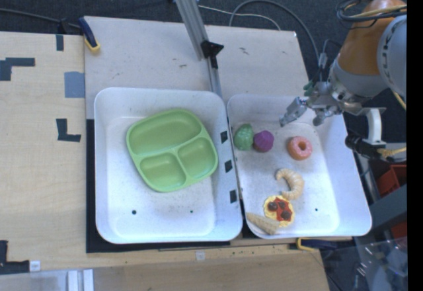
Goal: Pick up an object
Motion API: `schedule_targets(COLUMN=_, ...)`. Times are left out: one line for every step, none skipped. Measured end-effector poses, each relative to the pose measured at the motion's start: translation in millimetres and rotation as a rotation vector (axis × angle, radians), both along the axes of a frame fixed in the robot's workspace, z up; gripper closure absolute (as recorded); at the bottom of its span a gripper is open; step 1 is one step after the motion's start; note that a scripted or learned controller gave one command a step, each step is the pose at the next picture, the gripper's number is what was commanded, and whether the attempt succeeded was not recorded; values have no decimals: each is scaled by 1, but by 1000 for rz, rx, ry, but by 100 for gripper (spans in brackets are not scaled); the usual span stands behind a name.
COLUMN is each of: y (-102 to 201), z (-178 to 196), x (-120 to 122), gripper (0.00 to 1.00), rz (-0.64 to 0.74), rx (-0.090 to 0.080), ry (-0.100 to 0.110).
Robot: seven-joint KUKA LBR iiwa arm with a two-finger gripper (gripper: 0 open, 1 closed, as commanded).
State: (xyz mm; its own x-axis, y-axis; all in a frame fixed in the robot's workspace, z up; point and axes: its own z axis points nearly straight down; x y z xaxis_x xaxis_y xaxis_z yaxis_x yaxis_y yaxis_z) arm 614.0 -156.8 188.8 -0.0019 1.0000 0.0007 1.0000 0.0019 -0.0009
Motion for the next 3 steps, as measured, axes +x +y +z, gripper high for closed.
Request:
schedule_targets(y=0, z=0, x=0, gripper=0, rz=0, rx=0, ry=0)
schedule_targets(y=2, z=-45, x=4, gripper=0, rz=1, rx=-1, ry=5)
schedule_targets(y=3, z=-98, x=3, gripper=0, rz=0, rx=-2, ry=2)
